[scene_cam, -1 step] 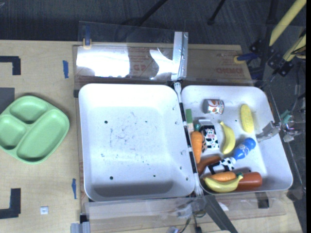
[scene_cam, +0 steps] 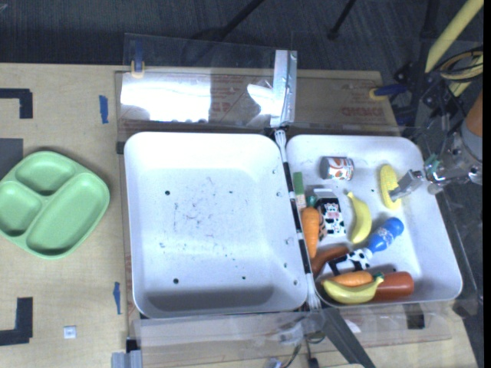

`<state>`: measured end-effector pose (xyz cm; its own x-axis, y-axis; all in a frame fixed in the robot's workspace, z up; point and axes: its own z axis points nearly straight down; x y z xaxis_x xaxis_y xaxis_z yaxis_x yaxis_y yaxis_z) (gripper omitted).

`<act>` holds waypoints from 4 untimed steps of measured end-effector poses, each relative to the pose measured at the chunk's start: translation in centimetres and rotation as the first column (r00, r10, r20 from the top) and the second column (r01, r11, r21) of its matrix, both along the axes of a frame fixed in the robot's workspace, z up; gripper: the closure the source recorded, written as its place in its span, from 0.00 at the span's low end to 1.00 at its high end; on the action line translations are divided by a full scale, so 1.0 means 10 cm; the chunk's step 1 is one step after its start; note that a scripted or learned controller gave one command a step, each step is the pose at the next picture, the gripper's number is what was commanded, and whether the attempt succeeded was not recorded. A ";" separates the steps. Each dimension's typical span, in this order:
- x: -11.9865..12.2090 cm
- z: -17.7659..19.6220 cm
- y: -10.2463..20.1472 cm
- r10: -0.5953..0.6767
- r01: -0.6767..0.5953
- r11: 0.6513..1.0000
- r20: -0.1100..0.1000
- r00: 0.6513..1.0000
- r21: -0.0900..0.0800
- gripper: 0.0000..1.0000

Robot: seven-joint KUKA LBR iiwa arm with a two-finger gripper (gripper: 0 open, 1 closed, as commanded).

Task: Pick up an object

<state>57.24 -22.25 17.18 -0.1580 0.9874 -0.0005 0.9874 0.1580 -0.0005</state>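
Observation:
The right bin point(scene_cam: 437, 228) holds several objects. A small can point(scene_cam: 336, 168) lies near its back, and a yellow lemon-like piece point(scene_cam: 388, 181) rests at the back right. In the middle are a banana point(scene_cam: 360, 218), a blue bottle point(scene_cam: 384, 234), an orange carrot point(scene_cam: 310, 228) and a cow-patterned box point(scene_cam: 331, 215). A second banana point(scene_cam: 350, 290) and a red sausage point(scene_cam: 392, 284) lie at the front. My gripper point(scene_cam: 408, 184) reaches in from the right edge, just right of the yellow piece and close above it. Nothing shows held in it.
The left bin point(scene_cam: 207, 221) stands beside the right one. A green divided plate point(scene_cam: 51, 203) sits on the bench at far left. A clear plastic panel point(scene_cam: 207, 90) rises behind the bins. Cables and stands crowd the back right.

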 end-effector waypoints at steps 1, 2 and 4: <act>0.00 0.00 0.00 0.000 0.000 1.000 0.000 1.000 0.000 0.00; 0.02 0.08 -0.01 0.000 0.000 1.000 0.000 1.000 -0.001 1.00; 0.20 -0.57 0.00 0.282 -0.282 0.959 -0.001 0.959 0.004 0.00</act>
